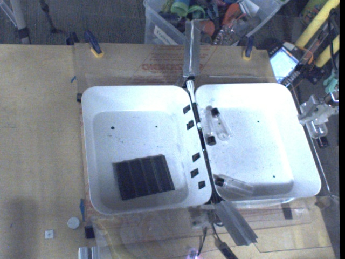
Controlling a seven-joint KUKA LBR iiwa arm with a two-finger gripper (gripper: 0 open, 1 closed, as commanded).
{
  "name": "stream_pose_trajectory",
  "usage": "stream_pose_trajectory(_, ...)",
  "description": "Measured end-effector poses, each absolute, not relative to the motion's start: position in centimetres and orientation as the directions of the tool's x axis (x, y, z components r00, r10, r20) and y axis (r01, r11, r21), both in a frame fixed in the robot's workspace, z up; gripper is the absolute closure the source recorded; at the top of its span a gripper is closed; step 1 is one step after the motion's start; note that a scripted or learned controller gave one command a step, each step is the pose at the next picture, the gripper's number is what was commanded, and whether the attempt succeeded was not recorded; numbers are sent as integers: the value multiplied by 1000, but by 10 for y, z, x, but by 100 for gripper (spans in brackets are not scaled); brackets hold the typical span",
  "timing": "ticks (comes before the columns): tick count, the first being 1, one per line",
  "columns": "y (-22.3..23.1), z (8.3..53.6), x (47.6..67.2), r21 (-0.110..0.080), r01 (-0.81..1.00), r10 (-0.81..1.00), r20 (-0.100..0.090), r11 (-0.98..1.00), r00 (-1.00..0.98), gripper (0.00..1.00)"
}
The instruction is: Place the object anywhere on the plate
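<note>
Tool [318, 124] at right bin's [302, 177] edge, grip state unclear. Clear bottles [218, 125] leftward; black plate [143, 177] far left.

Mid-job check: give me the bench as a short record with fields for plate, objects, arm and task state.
plate: dark ribbed square plate, flat in the left bin, near its front
objects: clear bottles with black caps in the right bin; two by its left wall, one at the front-left corner
arm: grey part at the right bin's right edge
task state: nothing lies on the plate yet
</note>
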State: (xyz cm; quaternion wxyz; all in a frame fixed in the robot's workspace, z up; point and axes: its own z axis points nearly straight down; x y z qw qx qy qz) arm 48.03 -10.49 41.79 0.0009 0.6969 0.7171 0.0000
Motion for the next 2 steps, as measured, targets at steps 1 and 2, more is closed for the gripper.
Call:
stream_pose_trajectory(1,-208,436,495,4,950,950,-6,313,-313,100)
stream_pose_trajectory(2,-210,416,602,4,846,846,-7,533,-533,100)
